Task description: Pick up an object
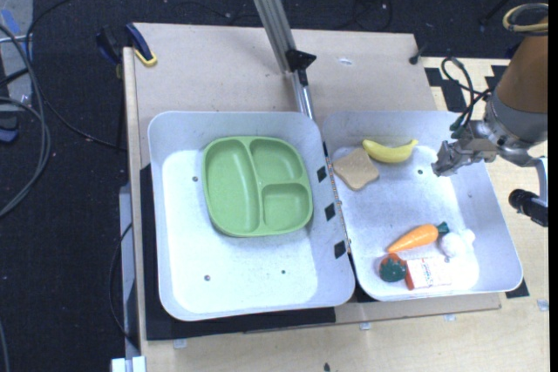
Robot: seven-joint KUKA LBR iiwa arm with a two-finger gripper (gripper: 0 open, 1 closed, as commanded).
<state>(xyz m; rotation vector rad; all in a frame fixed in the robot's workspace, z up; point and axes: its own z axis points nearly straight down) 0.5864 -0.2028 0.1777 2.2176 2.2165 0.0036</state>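
A: What is laid out on the counter point(218, 48)?

B: Two white bins are set side by side; a green tray point(258, 186) is seen in the left bin point(174, 274), food toys in the right bin point(488, 213).

A: And the hand point(446, 159)?

B: It is poised over the right bin's far side; whether it is released or clenched cannot be told, and nothing is seen held.

A: Which object is nearest?

B: The banana point(390, 151), judged nearest, lies just to the hand's left in the view, its long axis pointing roughly toward the hand.

Green divided plate point(258, 186) in white bin point(174, 274); yellow banana point(389, 151), tan bread slice point(355, 169) – orange carrot point(413, 238) w/ green top, red-white carton point(429, 273).
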